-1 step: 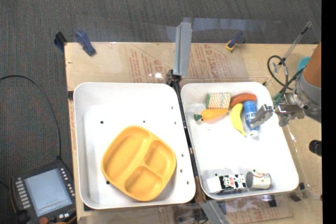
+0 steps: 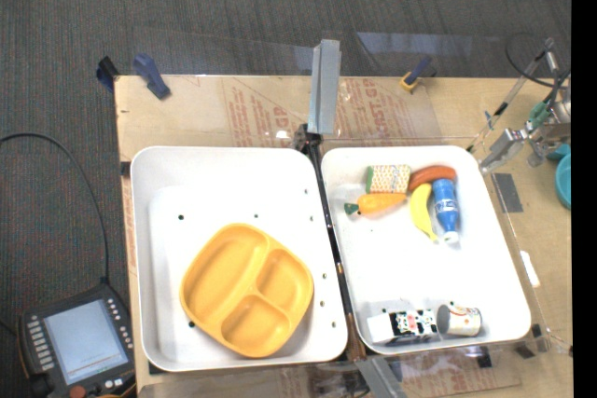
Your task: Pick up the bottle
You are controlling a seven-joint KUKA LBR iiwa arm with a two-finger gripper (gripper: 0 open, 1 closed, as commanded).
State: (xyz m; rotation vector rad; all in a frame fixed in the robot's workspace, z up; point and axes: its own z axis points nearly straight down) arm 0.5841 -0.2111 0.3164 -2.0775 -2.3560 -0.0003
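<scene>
The bottle (image 2: pixel 446 208) is blue with a white cap and lies on its side in the back part of the right bin (image 2: pixel 494 284), cap toward the front. A yellow banana (image 2: pixel 422 210) lies against its left side. An orange-red sausage (image 2: pixel 433 174) touches its far end.
An orange carrot (image 2: pixel 382 204) and a checkered block (image 2: pixel 388 177) sit left of the banana. A small can (image 2: pixel 460 320) and a black-and-white carton (image 2: pixel 403 323) lie at the right bin's front. The left bin (image 2: pixel 159 191) holds a yellow divided plate (image 2: pixel 247 289). A metal post (image 2: pixel 325 98) stands behind the bins.
</scene>
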